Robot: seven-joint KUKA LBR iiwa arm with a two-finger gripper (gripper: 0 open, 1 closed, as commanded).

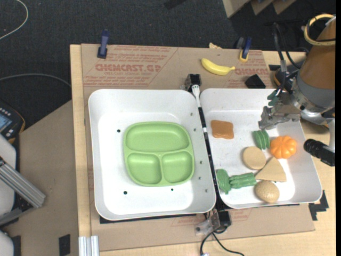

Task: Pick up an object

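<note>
Camera view shows the gripper (272, 116) hanging over the right bin (234, 97), above the toy food. Nothing is between its tips, so nothing is picked yet; the whole grasp and lift are left, as I judge. If it is released or clenched, I cannot tell.

The nearest things are a green piece (261, 139) and an orange pumpkin (283, 147), just beside each other and near the gripper. A brown toast (222, 129) lies apart to the left. The left bin (104, 143) holds a green tray (158, 153). A banana (217, 66) lies outside on the board (133, 63). The arm (319, 73) is cut off at the right edge.
</note>
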